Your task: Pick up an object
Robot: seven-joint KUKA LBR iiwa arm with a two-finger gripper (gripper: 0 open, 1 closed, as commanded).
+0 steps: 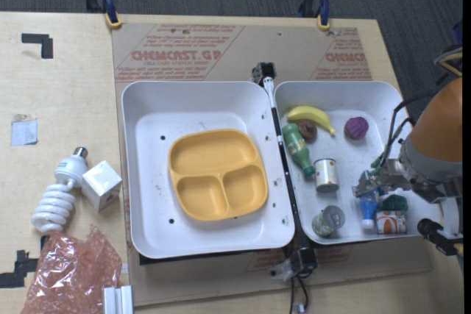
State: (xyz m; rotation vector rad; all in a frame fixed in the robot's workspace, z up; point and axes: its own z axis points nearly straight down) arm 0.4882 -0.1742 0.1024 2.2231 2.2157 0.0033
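Note:
My gripper [367, 186] hangs low over the right side of the right bin [335, 95], with the grey arm and its orange band coming in from the right. Directly below it lies a small blue tube [368, 212], and beside that a red and white carton with a green cap [391, 218]. To the gripper's left stand a small tin can [326, 175] and a clear jar [328, 220]. Farther back lie a green bottle [297, 148], a banana [310, 116], a small brown item [308, 131] and a purple fruit [356, 128].
The left bin [143, 158] holds a yellow divided tray [218, 173]. On the bench left of the bins lie a spiral light bulb [59, 195], a white cube [101, 184] and a pink crumpled bag [70, 276]. A black divider clip [266, 73] sits between the bins.

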